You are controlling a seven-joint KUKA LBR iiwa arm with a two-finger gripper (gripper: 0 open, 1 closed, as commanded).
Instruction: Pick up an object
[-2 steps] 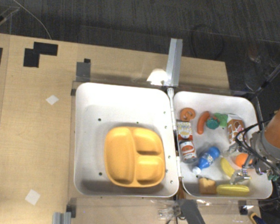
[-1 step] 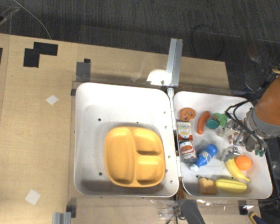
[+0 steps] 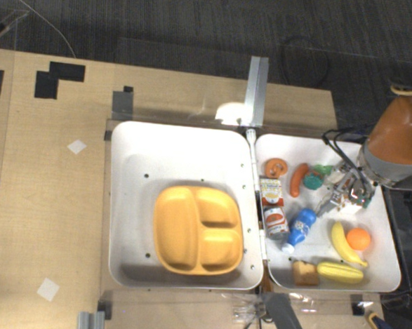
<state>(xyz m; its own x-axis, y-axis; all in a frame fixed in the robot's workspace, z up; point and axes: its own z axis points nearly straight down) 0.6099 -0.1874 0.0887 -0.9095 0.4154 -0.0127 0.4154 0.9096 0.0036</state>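
Scanning from the left, we've got the left bin (image 3: 130,190) with just a yellow tray (image 3: 198,230) sitting in it, a divided one, lying flat toward the front. Nothing's happening over there as far as we can see.

Moving across the divider into the right bin (image 3: 385,275), that's where all the stuff is. Along the left wall there's a donut (image 3: 275,167), then a sauce bottle (image 3: 271,193) and a can (image 3: 276,221) below it. Next over, a hot dog (image 3: 298,179), a teal piece (image 3: 314,179), and a blue bottle (image 3: 301,227) lying at a slant. Toward the front, a brown block (image 3: 305,273) and a banana (image 3: 340,272), with a second banana (image 3: 342,244) and an orange (image 3: 358,238) touching it just behind.

Then the gripper (image 3: 341,194), hanging low over the upper middle of that bin, near the teal piece and just above the blue bottle. Honestly we can't tell how its claw is set, too small and cluttered there, and we don't see anything clearly in it.

So our read: the pick isn't done yet. Everything looks like it's resting on the bin floor. Left to do is basically the whole thing: close on something, probably the blue bottle or teal piece, and lift.
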